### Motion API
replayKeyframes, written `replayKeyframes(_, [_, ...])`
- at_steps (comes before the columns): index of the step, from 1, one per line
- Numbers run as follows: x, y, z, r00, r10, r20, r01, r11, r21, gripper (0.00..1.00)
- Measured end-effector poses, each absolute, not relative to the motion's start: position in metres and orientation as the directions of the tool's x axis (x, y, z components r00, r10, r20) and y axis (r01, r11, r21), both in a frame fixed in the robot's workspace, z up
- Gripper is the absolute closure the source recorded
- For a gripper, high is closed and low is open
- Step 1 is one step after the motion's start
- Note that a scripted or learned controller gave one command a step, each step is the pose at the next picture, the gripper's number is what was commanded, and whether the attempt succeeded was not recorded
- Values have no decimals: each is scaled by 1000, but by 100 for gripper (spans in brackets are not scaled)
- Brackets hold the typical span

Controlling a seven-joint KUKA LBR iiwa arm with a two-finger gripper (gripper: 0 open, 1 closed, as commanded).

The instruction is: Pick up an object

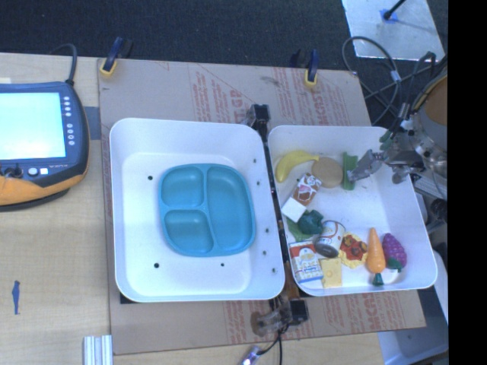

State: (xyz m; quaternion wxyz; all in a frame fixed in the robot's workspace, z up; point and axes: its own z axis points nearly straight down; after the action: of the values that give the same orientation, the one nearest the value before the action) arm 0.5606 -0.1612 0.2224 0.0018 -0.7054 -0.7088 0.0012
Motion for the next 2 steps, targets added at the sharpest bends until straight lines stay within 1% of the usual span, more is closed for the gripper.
replayKeyframes(1, [600,-128,114,-3,1000,-3,1000,3,14,0])
replayKeyframes(2, [632,-83,193,-4,1000,1,1000,4,-1,0])
